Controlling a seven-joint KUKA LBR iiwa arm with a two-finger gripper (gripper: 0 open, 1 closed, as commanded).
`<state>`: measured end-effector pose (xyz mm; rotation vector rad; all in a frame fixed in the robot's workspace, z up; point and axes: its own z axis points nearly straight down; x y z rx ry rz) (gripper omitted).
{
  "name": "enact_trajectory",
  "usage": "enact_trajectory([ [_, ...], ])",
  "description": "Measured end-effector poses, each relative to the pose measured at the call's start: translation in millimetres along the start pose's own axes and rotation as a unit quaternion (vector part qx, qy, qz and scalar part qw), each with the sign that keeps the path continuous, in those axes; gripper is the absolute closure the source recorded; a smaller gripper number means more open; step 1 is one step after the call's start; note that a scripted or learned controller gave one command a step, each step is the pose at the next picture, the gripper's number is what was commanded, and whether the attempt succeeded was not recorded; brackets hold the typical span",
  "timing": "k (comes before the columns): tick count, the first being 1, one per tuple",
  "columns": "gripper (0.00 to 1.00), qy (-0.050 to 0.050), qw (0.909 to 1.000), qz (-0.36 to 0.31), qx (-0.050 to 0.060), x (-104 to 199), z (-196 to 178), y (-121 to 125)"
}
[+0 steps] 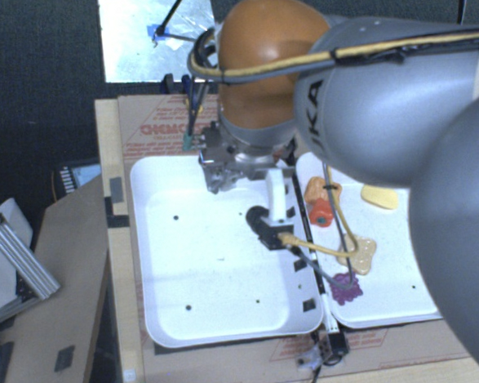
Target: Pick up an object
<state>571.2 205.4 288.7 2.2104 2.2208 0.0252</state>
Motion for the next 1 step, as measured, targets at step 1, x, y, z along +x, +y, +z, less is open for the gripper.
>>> enact_trajectory([
  [1, 1.00, -0.002, 1.0000, 0.004, 0.004, -73.3, -61.0, -84.8],
])
